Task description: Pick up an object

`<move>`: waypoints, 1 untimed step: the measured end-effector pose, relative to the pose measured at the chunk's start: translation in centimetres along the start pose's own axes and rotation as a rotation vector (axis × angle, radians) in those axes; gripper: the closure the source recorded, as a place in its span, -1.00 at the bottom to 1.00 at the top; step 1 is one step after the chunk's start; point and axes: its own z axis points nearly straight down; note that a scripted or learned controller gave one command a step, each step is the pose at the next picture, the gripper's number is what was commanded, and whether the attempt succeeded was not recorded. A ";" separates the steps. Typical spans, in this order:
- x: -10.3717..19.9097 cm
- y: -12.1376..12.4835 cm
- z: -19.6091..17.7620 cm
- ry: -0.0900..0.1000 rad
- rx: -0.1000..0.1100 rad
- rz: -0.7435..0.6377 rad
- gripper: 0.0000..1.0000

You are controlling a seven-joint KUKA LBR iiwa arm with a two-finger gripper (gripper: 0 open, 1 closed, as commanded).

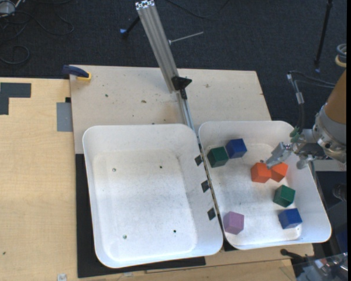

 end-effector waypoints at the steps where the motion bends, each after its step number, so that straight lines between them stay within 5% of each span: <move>1: -0.1 0.0 0.0 0.000 -0.001 0.002 -1.00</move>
